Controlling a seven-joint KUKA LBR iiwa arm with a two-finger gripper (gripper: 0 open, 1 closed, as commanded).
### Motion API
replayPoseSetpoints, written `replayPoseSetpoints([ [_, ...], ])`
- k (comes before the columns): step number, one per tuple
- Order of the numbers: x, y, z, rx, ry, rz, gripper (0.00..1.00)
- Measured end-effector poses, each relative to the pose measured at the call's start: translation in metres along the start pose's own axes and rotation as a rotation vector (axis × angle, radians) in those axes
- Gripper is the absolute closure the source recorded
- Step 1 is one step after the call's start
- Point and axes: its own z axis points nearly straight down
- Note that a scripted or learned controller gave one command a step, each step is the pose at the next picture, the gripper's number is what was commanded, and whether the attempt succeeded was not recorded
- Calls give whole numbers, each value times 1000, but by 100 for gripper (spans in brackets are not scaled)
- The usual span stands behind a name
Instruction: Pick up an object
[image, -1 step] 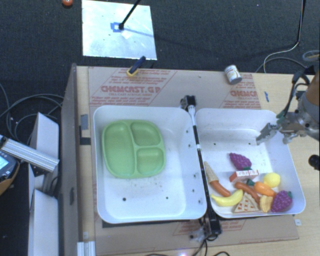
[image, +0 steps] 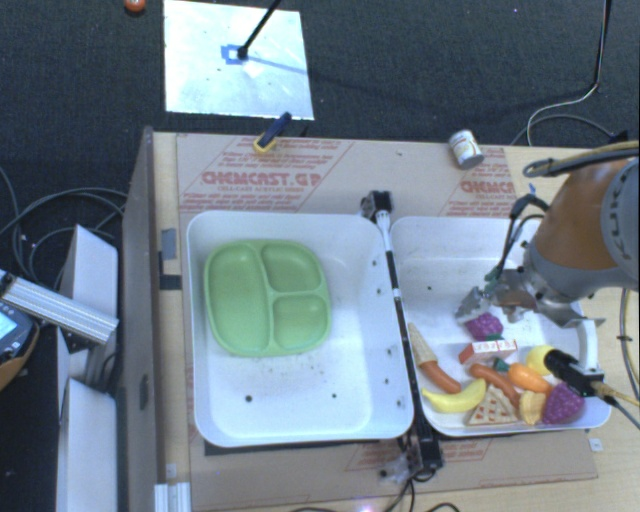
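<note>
Toys (image: 500, 385) lie in the right bin (image: 440, 250), none lifted yet. Just above the purple toy (image: 485, 325) hangs the tool (image: 490, 300), grip too hidden to tell.

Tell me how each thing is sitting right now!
Green tray: flat in the left bin, nothing on it.
Banana: lying in the right bin.
Purple grapes: lying just under the end effector.
Waffle: flat beside the banana.

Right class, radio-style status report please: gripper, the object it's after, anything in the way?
Gripper low in right bin, fingers unclear. Purple toy just beneath it, not held. Carrot, banana, waffle crowd nearby. Green divided plate in left bin.
</note>
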Motion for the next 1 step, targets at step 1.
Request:
replayPoseSetpoints([
  [1, 12, -8, 37, -2, -1, 2, 0],
])
